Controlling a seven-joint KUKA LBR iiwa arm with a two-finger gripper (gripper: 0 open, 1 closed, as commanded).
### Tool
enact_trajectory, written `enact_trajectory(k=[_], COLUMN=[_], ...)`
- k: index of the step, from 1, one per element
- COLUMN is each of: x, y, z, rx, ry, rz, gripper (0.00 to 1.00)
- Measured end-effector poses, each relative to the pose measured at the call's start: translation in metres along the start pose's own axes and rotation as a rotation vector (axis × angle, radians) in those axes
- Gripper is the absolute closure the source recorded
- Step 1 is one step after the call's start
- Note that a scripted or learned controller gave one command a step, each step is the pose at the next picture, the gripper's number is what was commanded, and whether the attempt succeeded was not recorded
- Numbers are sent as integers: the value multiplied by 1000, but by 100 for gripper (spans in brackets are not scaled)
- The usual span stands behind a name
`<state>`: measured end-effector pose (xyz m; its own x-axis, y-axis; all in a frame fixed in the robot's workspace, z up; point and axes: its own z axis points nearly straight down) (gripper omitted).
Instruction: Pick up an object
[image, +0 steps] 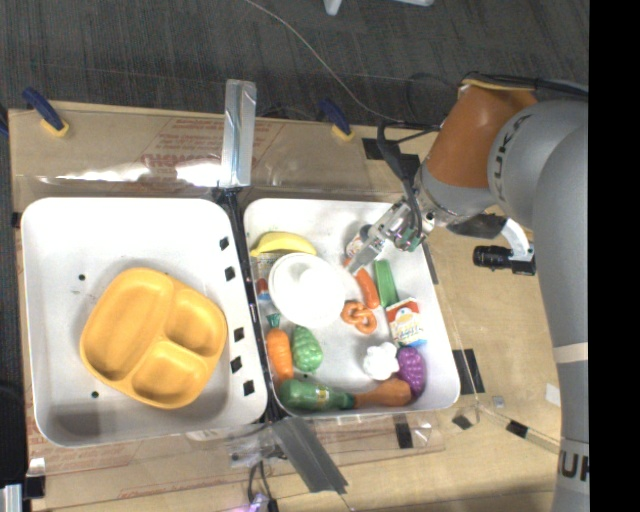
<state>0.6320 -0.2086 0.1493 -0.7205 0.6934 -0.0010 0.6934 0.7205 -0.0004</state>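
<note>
Gripper (368, 243), one, hanging over the upper middle of the right bin (440, 340), just above the green pepper; whether it is apart or together cannot be told at this size, and nothing shows clamped in it. Arm: grey, with its orange band (470, 135) above the wrist, entering from the right.

Right bin, contents counted:
- one white plate (305, 290), round, left of centre
- one banana (283, 242), at the plate's upper edge
- one green pepper (384, 280), long, lying right of the plate
- one orange pretzel-shaped piece (360, 315), touching the pepper's lower left
- one small carton (405, 322), red and white, near the right wall
- one white cauliflower-like piece (380, 360)
- one purple grape bunch (411, 368), beside it
- one carrot (278, 352), against the left wall
- one green bumpy piece (306, 351), beside the carrot
- one dark green bottle-shaped item (315, 396), along the bottom wall

Left bin (50, 240), contents counted:
- one yellow divided tray (152, 336), three compartments, nothing in them.
</note>
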Motion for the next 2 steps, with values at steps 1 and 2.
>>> enact_trajectory(k=[1,2], x=[19,4], y=[-14,-9], z=[25,28], rx=[-28,-30], ry=[-40,-38], rz=[120,234], gripper=[0,0])
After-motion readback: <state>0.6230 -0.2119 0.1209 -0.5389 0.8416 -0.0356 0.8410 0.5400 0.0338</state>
